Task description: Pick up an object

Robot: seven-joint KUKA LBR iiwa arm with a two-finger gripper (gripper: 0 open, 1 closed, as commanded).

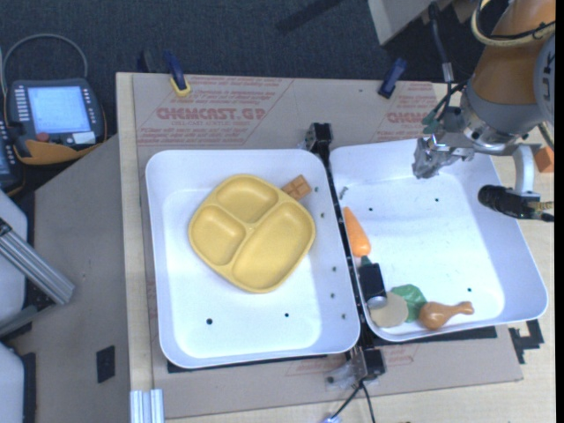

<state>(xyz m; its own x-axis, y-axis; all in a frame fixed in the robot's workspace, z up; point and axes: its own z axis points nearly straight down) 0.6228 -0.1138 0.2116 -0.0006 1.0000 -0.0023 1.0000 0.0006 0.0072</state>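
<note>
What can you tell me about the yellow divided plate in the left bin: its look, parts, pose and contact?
The yellow divided plate looks like matte plastic, rounded-square in outline, with three compartments: two smaller ones toward the far side and one large one nearer the camera. It lies flat, right side up and turned at an angle, in the upper middle of the left bin. Nothing sits in its compartments. A small brown block lies against its far right corner, seemingly touching it.

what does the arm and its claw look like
The arm is rounded, with an orange band over a grey wrist section. A yellowish cable loops near the orange part, and dark cables run along it. The claw is a small grey metal piece with dark fittings. A black cylindrical part sticks out to the side below the wrist.
</note>
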